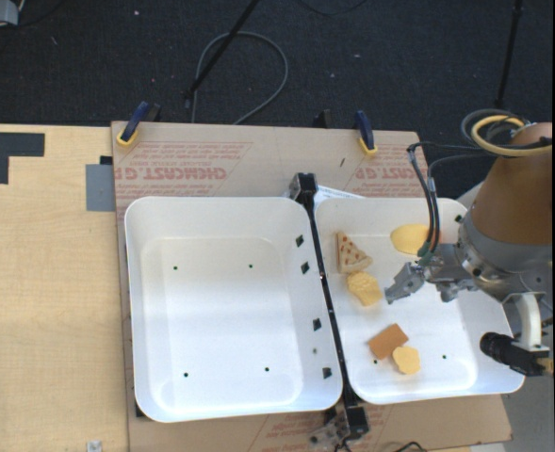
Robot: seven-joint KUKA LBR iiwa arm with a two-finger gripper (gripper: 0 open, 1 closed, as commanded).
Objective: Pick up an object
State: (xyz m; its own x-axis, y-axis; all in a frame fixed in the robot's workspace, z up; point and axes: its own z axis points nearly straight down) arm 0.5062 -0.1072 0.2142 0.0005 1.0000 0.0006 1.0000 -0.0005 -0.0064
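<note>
The right bin (484,370) holds several small food-like pieces. A tan wedge with red dots (351,252) lies near the divider, with a yellow chunk (365,290) just below it. At the bin's far side sits a yellow oval piece (408,239). An orange-brown block (387,340) and a small yellow round piece (407,360) lie together near the front. My gripper (416,283) hangs low over the middle of the right bin, just right of the yellow chunk. Nothing shows in its grasp.
The left bin (140,299) stands beside the right one, a black divider strip (317,290) between them. Both rest on a cardboard sheet (211,163) clamped at the back. The arm's grey and orange body (513,215) covers the right bin's right edge.
</note>
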